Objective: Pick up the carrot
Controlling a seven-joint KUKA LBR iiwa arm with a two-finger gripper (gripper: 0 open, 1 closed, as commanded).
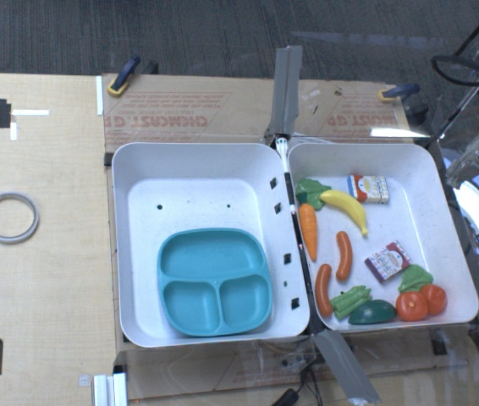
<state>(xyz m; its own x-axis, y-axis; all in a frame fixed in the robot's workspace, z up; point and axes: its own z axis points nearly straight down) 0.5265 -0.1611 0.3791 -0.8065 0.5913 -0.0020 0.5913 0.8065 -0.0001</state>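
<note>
The carrot [308, 230] is orange with a green leafy top [310, 191]. It lies lengthwise along the left wall of the right bin [439, 194], top pointing to the far side. A yellow banana [347, 209] lies just to its right, almost touching the green top.
The right bin also holds two red sausages [343, 255] [322, 288], two small cartons [370, 189] [388, 262], a green bean bundle [350, 299], a dark green vegetable [371, 313] and tomatoes [420, 301]. In the left bin [138, 184] sits a teal divided plate [215, 281]. A tape roll [7, 217] rests on the bench at left.
</note>
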